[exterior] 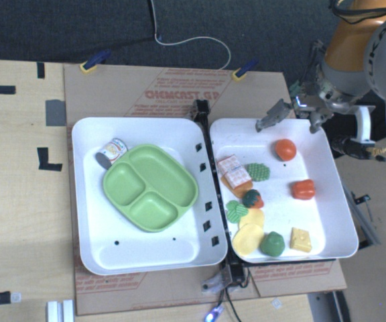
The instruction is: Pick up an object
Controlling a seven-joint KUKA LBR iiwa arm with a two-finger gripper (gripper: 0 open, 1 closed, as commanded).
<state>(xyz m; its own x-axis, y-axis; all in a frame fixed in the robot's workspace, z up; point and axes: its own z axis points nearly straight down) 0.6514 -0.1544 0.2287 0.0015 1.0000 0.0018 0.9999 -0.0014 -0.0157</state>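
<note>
While the gripper (291,115) hovers over the far rim of the right bin (334,180), its two fingers are spread apart with nothing between them. Just below sits a red tomato (285,149), a second red piece (303,190) nearer the front. Over in the left bin (86,180), a green divided plate (151,186) and a small can (112,151).

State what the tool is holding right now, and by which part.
Nothing. The tool hangs open over the right bin's far edge, with nothing between its fingers; the orange ball lies apart, below it.
</note>
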